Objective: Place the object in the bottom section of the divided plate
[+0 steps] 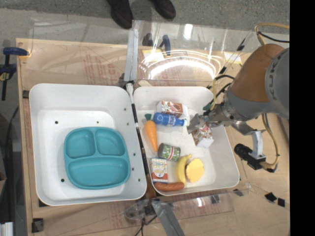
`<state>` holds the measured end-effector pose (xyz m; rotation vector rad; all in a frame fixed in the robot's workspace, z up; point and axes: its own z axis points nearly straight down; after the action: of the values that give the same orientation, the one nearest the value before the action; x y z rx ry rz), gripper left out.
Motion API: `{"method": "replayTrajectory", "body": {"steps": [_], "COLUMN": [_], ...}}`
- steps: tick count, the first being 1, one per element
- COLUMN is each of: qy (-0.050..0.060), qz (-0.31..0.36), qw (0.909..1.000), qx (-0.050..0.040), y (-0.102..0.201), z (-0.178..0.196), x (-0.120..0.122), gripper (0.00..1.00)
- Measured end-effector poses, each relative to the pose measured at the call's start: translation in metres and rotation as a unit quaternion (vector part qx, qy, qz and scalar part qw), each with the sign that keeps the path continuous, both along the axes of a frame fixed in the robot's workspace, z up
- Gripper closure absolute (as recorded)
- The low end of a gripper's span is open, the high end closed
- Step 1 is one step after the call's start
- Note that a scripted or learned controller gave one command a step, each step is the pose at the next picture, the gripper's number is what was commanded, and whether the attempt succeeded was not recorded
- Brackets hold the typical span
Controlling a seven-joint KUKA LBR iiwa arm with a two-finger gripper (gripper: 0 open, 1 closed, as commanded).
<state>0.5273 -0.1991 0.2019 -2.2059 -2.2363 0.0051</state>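
Claw (201, 125) of mine sits low in the right bin (224, 168), fingers clamped on a small carton (204, 135) near its right wall. Teal plate (96, 157) lies in the left bin (44, 112), well apart.

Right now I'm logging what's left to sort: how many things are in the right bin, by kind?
Cartons: 2, one at the back, one by the gripper
Bottle: 1
Carrot: 1
Can: 1
Pouch: 1
Banana: 1
Yellow round piece: 1
Sausage: 1
Total: 9
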Motion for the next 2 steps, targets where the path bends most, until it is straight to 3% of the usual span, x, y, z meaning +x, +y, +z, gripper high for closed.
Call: {"method": "replayTrajectory", "body": {"steps": [1,2], "qy": [0.002,0.002], "qz": [0.173,0.186], "qw": [0.9850,0.9825], "qx": [0.0022,0.0018], "y": [0.058,0.133], "z": [0.004,-0.007], "x": [-0.055,-0.068], "gripper": [1.00,1.00]}}
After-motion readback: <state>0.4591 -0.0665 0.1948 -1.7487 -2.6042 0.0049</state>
